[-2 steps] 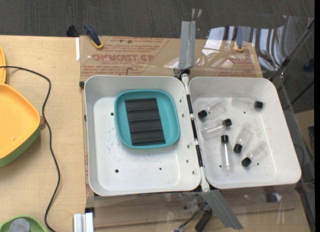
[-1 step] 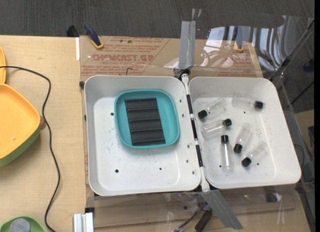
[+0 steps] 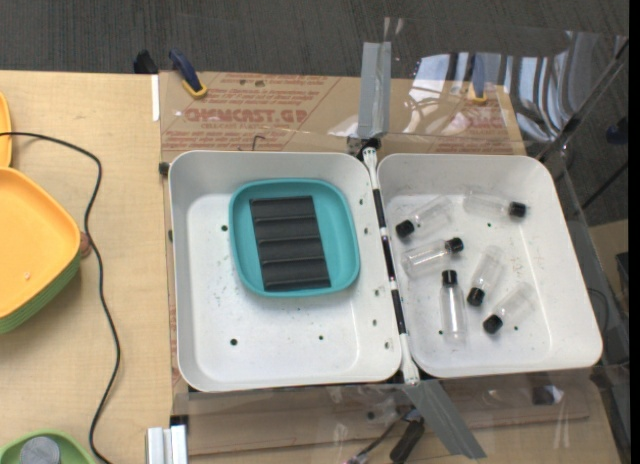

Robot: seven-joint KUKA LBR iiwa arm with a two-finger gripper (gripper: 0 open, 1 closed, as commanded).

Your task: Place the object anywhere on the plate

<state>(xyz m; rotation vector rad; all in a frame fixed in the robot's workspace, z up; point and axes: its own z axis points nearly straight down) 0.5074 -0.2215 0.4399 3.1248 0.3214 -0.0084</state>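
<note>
A teal square plate [image 3: 341, 242] with a dark ribbed insert [image 3: 289, 242] lies in the left white bin [image 3: 200, 282], toward its upper middle. In the right white bin [image 3: 560, 272] lie several clear plastic vials with black caps, among them one at the upper left [image 3: 420, 219], one near the top right [image 3: 495, 204], one in the middle [image 3: 432, 253] and one upright-lying at the bottom [image 3: 452, 307].
Stacked yellow and green dishes [image 3: 30, 252] sit at the left edge of the bench, with a black cable [image 3: 100, 252] running beside them. Cardboard [image 3: 260, 112] lies behind the bins. A grey post [image 3: 373, 92] stands behind the seam between the bins.
</note>
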